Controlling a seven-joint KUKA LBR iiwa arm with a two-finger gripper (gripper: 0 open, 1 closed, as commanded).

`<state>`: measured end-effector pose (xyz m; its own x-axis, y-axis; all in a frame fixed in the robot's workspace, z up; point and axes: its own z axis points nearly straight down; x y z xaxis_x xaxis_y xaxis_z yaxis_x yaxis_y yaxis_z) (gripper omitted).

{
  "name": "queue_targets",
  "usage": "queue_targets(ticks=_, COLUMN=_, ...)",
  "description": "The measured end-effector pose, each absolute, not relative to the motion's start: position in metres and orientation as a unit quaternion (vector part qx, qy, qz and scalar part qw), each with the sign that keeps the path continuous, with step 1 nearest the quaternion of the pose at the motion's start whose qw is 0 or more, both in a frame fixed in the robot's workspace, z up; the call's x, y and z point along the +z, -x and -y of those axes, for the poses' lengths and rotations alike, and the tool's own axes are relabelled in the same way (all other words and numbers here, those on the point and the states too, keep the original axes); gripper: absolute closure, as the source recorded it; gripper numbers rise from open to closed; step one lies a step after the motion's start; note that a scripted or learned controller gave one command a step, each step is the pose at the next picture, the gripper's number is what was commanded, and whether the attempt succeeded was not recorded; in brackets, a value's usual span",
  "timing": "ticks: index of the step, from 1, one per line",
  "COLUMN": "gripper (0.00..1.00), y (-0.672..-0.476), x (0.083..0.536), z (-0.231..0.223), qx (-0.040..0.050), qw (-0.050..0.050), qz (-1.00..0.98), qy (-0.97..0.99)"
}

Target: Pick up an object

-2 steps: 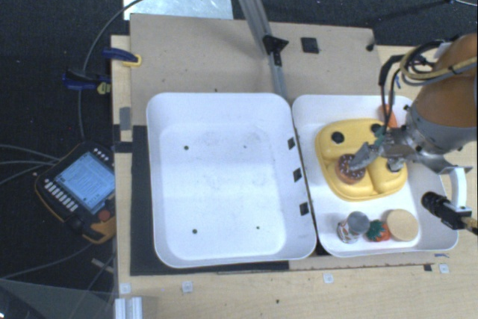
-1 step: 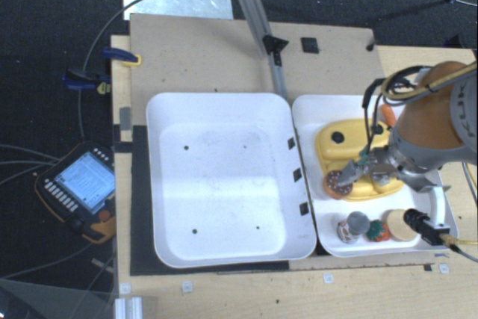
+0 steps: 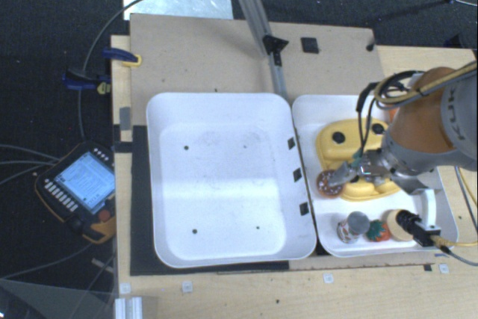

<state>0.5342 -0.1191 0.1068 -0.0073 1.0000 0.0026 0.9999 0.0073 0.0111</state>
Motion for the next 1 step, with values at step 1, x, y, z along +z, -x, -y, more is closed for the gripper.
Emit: queue_targets(ticks=1, gripper=1.0, y=-0.5373, x=0.1197, z=0.1178, qx=0.0084, qw=0.005, qz=-0.71, qy=-0.704)
